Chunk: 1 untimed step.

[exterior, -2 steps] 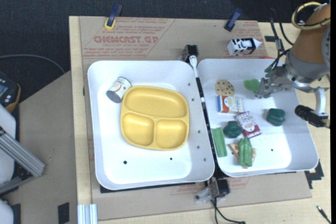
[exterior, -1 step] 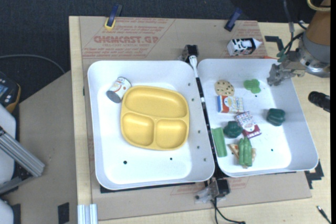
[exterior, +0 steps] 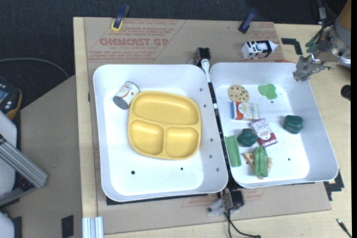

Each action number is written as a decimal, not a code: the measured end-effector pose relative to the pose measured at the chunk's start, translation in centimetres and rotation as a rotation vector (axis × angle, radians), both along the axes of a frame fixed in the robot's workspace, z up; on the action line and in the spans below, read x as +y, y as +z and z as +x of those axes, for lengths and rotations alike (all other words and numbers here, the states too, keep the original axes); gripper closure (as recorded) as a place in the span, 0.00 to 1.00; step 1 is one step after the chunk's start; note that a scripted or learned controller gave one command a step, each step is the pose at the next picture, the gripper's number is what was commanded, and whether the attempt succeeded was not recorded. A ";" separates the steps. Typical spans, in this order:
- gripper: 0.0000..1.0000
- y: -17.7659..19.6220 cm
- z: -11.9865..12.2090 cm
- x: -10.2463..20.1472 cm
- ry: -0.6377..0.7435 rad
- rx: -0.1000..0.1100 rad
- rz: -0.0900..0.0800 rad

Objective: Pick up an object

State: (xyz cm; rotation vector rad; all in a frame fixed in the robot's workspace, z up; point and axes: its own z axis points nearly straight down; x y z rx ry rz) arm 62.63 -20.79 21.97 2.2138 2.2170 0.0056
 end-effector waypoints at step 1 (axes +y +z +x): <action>1.00 1.1 -2.7 5.1 0.003 0.010 0.006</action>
